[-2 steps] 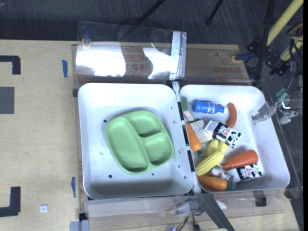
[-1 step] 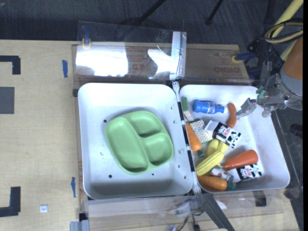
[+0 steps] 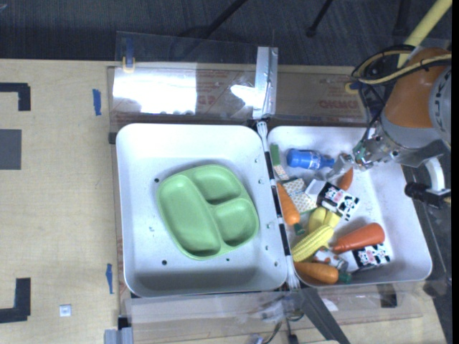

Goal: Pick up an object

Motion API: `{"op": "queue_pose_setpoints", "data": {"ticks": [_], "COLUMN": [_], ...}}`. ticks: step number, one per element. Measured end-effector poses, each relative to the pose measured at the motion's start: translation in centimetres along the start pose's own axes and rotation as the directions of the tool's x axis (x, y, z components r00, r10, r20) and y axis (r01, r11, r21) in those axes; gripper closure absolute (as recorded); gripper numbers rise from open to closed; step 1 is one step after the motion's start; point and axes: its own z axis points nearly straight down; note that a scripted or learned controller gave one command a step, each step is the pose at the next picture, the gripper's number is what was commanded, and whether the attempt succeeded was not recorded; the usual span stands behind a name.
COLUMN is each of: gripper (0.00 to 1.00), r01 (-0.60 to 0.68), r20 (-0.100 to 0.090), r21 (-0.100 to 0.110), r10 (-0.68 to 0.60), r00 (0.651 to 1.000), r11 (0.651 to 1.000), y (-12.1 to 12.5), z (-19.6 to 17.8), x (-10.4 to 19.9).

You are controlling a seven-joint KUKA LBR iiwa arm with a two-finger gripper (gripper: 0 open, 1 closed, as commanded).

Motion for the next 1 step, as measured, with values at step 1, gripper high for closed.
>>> {"op": "queue_pose_setpoints", "data": {"ticks": [1], "gripper": [1.0], "r01": [-0.002], "r20": [0.003], "r21": [-0.004], "r10": [0.002], "r00": [1.0], "r11": [1.0], "y": [0.07], "z": [-1.1], "x": [-0.12]}}
